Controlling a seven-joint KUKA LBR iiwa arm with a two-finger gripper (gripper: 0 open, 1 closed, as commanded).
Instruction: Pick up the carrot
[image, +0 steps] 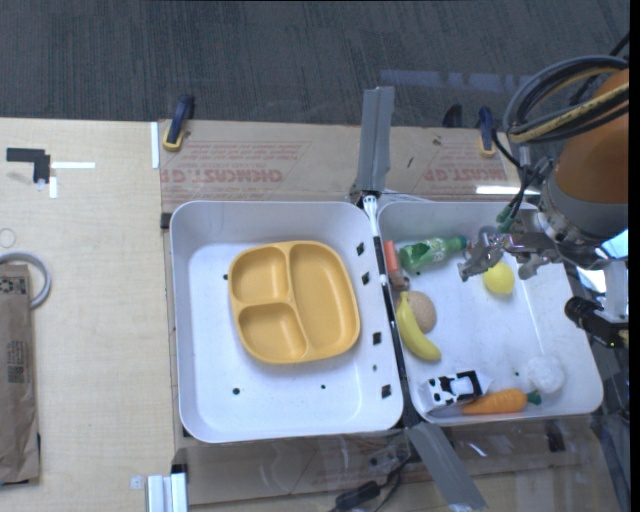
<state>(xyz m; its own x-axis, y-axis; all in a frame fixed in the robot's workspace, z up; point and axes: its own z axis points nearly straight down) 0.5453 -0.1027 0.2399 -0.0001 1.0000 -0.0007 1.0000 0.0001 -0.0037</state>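
We see the carrot (492, 403) lying along the lower edge of the right bin (570, 330), at the lower right of the frame, beside a black-and-white toy (452, 387). The gripper (497, 262) hovers higher up, over a lemon (499, 279), well apart from the carrot; we cannot tell how its claw stands. A yellow divided plate (295, 300) sits in the left bin (200, 330).

Two bins sat side by side. The left bin (200, 400) held a divided plate (295, 300). In the right bin (570, 340), the carrot (495, 402) lay along the near wall, a banana (415, 335) by the left wall, a bottle (430, 250) behind it, and the gripper (500, 262) hung over a lemon (499, 280).
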